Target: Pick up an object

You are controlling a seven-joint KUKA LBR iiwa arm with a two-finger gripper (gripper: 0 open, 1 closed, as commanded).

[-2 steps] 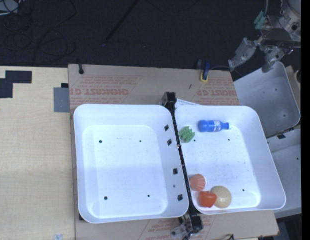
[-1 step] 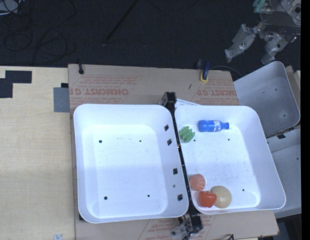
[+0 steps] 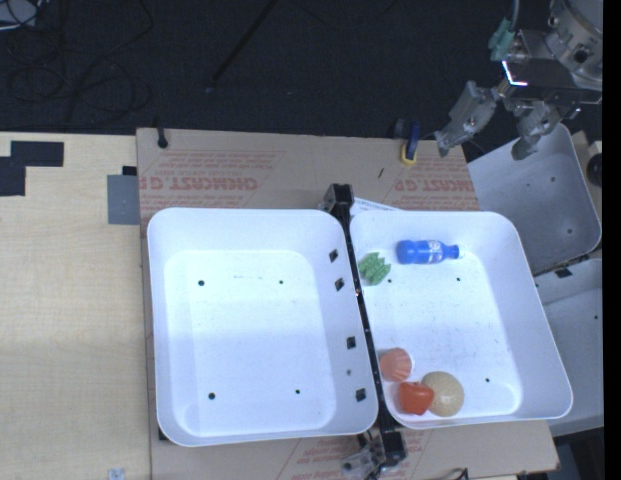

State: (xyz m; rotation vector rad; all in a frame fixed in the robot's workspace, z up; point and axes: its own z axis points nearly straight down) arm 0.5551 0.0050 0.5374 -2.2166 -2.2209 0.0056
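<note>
The right bin (image 3: 510,248) holds a blue bottle (image 3: 425,252) lying on its side near the back. A small green object (image 3: 373,267) rests by the divider. Near the front left corner lie a pink round piece (image 3: 395,364), a red piece (image 3: 415,398) and a tan round piece (image 3: 444,393), close together. My gripper (image 3: 498,133) hangs high above the bench behind the right bin, well clear of every object. Its two fingers are spread apart with nothing between them.
The left bin (image 3: 170,268) sits beside the right one, joined by a black divider (image 3: 350,298). A grey metal plate (image 3: 535,193) lies at the right. A small yellow and blue clamp (image 3: 410,143) stands on the cardboard behind the bins.
</note>
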